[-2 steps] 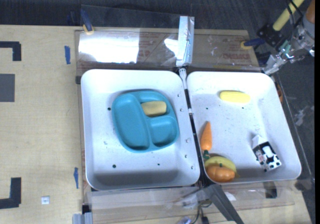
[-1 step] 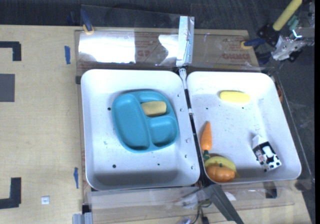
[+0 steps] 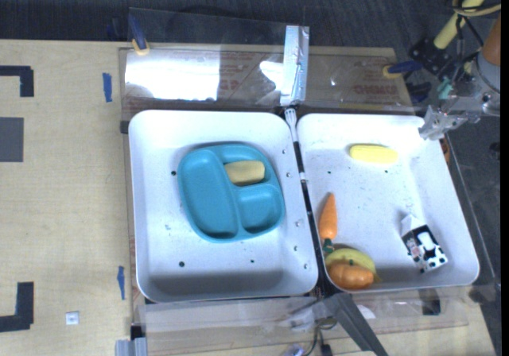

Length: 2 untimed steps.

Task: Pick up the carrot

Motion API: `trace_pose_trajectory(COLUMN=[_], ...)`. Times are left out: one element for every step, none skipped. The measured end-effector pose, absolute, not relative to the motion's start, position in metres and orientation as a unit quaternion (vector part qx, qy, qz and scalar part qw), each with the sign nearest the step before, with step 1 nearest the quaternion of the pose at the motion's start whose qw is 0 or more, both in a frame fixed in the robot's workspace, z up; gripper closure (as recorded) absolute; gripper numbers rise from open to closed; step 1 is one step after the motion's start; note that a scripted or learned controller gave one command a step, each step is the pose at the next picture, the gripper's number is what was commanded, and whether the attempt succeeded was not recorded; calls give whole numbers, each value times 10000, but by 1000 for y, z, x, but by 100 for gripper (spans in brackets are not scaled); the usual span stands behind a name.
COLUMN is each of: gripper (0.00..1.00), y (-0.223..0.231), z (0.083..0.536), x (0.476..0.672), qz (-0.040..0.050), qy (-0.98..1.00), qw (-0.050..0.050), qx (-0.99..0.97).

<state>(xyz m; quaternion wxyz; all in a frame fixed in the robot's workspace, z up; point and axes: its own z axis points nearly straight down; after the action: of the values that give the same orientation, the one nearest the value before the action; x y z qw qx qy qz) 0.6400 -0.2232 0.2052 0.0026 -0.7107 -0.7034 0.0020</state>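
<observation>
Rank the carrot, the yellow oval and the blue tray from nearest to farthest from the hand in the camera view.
1. The yellow oval, at the back of the right bin, close to the hand.
2. The carrot, by the right bin's left wall.
3. The blue tray, in the left bin.

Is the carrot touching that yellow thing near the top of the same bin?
Apart. In the camera view, bare white bin floor lies between the carrot and the yellow oval piece, which sits farther back.
</observation>
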Motion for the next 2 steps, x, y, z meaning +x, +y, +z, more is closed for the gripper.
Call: trace_pose_trajectory(gripper=[100, 100], y=[-216, -223], z=[185, 196], x=[667, 668], qz=[-2, -10], qy=[-7236, -7986], qw=[-17, -38], qx=[-6902, -6019])
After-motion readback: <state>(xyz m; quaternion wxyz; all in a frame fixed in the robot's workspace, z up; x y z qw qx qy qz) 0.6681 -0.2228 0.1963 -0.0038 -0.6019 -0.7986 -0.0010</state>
